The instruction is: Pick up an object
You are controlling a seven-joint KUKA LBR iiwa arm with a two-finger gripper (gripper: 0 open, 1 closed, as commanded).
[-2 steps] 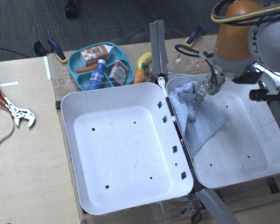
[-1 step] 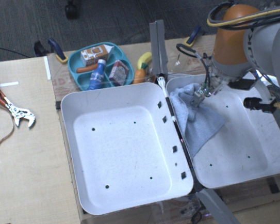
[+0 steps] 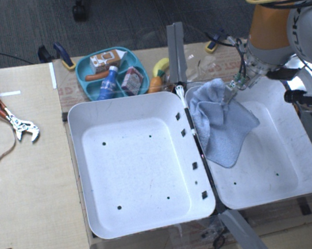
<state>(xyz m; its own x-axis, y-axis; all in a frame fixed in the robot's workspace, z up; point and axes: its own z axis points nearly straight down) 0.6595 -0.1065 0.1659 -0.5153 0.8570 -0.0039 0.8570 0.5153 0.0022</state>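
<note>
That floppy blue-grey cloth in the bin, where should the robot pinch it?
Probably at the bunched, raised folds near the top of the crumpled blue-grey cloth, coming straight down from above. The lower part lies flat against the right white bin, leaving little to pinch.

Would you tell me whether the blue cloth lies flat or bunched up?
Bunched: the blue cloth shows folds, heaped against the right bin's left wall.

Two white bins: the right bin (image 3: 281, 183) lies beneath the gripper (image 3: 231, 93), the left bin (image 3: 100, 216) well off to its side. One blue-grey cloth (image 3: 221, 126) sits just below the gripper. Farther away are one teal tray (image 3: 87, 82), one banana (image 3: 160, 66) and one wrench (image 3: 21, 127).
</note>
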